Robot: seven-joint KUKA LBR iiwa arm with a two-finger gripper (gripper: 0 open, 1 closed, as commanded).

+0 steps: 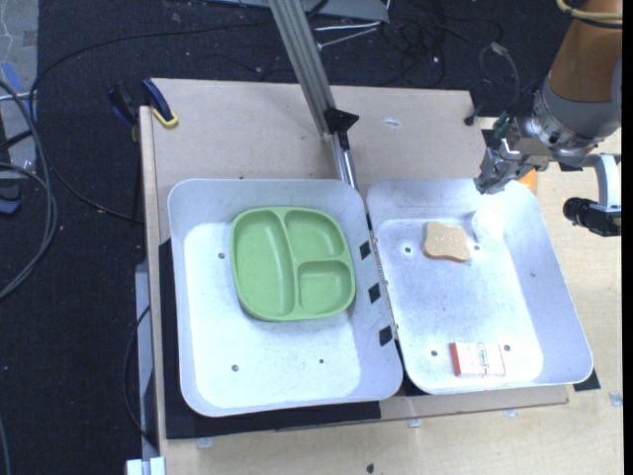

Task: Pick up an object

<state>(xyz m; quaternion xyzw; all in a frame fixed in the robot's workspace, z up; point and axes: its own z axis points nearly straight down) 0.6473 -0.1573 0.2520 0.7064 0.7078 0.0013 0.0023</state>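
Note:
A tan, bread-like piece (447, 242) lies in the upper part of the right bin (524, 265). A small red and white box (477, 359) rests near that bin's front edge. My gripper (492, 177) hangs over the right bin's far right corner, up and to the right of the tan piece and apart from it. Nothing shows between its fingers.
The left bin (198, 364) holds a green divided plate (294, 263) with three compartments. A metal pole (307, 57) slants down to the gap between the bins at the back. The bare wooden bench (247, 127) lies behind the bins.

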